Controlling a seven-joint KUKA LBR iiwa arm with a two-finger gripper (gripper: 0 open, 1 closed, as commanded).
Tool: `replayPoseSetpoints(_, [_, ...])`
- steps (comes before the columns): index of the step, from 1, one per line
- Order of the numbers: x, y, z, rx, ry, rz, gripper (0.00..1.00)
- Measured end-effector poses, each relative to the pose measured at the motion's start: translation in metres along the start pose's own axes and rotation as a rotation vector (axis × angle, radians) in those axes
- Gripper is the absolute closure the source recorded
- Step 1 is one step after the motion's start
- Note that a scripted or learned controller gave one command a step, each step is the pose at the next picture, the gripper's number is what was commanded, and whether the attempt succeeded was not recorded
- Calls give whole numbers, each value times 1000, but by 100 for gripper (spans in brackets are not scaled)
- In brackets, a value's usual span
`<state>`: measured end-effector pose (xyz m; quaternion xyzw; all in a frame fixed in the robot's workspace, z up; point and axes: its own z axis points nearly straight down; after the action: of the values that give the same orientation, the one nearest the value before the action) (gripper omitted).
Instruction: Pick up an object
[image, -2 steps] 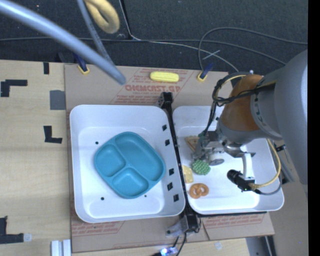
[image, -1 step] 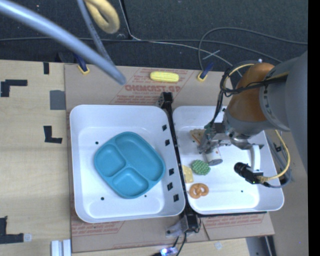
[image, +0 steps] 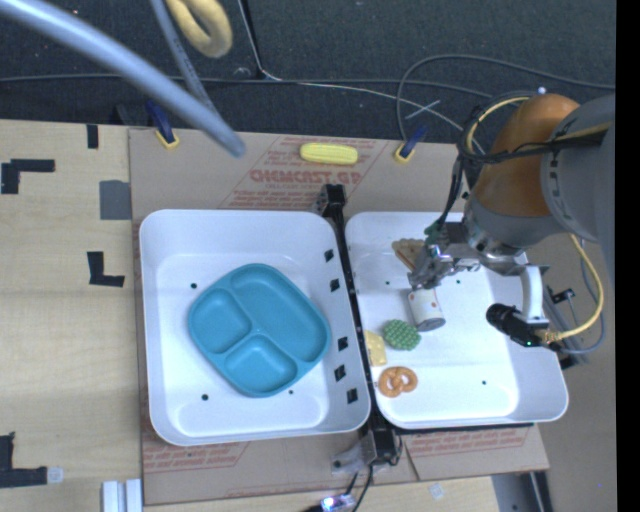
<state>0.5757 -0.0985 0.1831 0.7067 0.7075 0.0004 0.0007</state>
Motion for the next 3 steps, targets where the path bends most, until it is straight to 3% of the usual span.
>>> replayPoseSetpoints(1, [0, 1, -43, -1, 0, 0, 100])
replayPoseSetpoints(3, [100, -14, -38, 5, 1, -4, 100])
